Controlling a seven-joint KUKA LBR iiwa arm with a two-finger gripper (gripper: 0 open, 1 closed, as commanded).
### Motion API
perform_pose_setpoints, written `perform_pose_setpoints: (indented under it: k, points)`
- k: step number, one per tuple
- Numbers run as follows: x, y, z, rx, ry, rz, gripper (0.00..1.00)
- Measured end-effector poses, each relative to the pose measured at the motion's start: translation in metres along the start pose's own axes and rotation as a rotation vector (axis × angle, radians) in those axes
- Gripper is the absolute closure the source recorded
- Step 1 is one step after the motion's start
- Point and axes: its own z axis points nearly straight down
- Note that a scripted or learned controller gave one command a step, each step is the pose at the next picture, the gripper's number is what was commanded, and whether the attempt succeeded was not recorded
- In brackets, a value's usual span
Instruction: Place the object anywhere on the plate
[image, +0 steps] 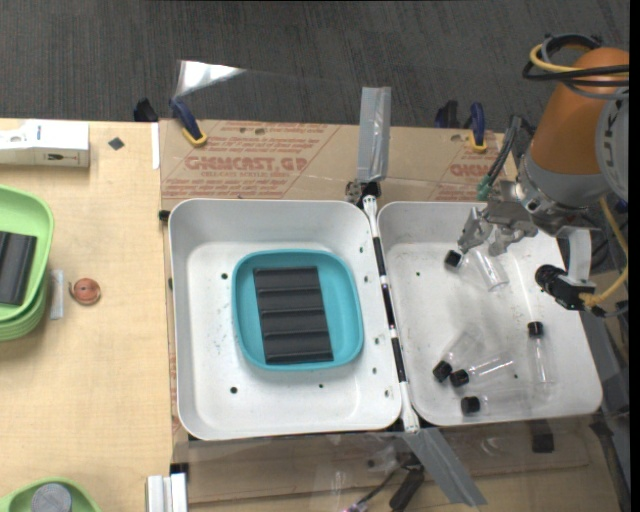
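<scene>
A teal plate (345, 300) lies in the left white bin (200, 330) and carries a black ridged insert (292, 312). The right bin (420, 240) holds several clear vials with black caps. One vial (484, 268) lies at the bin's upper middle, its cap pointing left. My gripper (490, 237) hangs just above that vial's far end, close to it or touching it. I cannot make out whether it grips the vial. Two more vials (478, 362) lie side by side near the front of the bin, and another (540, 352) lies toward the right wall.
A raised divider (383, 290) separates the two bins. Left of the bins, on the wooden bench, are a green tray (25, 265), a white box (45, 145) and a small brown disc (86, 290). Cardboard (260, 160) lies behind the bins.
</scene>
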Motion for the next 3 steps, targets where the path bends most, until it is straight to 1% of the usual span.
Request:
perform_pose_setpoints:
  k: [1, 2, 3]
  points:
    - [0.059, -0.032, 0.01, 0.0, 0.001, -0.25, 1.0]
    - [0.098, -0.06, 0.01, 0.0, 0.001, -0.395, 1.0]
    - [0.097, -0.06, 0.01, 0.0, 0.001, -0.395, 0.0]
